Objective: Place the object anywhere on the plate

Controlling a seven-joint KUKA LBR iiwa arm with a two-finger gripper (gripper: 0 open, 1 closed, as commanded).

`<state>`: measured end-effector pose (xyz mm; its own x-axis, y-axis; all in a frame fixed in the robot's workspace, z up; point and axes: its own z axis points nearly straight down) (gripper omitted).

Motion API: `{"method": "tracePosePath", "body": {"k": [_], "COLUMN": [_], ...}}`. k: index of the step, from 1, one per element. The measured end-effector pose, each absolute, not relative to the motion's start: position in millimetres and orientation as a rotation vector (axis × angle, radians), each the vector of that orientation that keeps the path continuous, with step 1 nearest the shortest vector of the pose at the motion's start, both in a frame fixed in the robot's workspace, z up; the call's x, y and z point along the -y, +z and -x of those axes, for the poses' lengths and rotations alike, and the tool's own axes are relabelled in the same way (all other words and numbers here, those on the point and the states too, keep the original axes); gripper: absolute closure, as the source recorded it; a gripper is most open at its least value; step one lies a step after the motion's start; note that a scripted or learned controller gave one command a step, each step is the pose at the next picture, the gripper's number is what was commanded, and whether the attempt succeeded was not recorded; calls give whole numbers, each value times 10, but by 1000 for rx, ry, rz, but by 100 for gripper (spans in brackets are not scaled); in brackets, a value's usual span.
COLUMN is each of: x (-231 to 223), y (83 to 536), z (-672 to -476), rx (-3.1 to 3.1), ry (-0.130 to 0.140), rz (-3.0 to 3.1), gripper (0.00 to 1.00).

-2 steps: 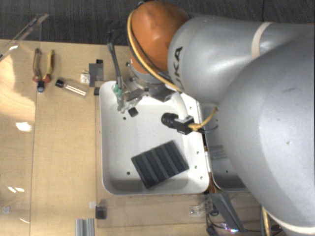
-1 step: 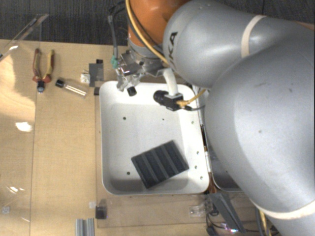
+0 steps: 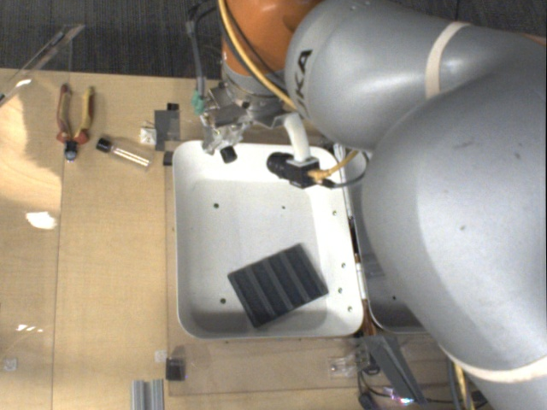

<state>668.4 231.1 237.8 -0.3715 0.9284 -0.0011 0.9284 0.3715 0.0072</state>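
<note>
Ridged dark block lies flat and tilted in the near part of the left bin, toward its right wall, touching nothing I can see. My gripper hangs over the bin's far-left corner, well apart from the block (whether it is spread or closed I cannot tell). Pliers rest on the bench.

light: even, bright | glare: bench left | focus: slightly soft
</note>
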Motion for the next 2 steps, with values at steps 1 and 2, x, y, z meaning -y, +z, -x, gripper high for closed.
{"method": "tracePosePath", "body": {"k": [1,2], "x": [-2266,-2276], "y": [1615,1741], "z": [-6685,-6696], "rx": [-2845,-2843], "ry": [3,11], "rz": [-1328,-1325], "gripper": [100,100]}}
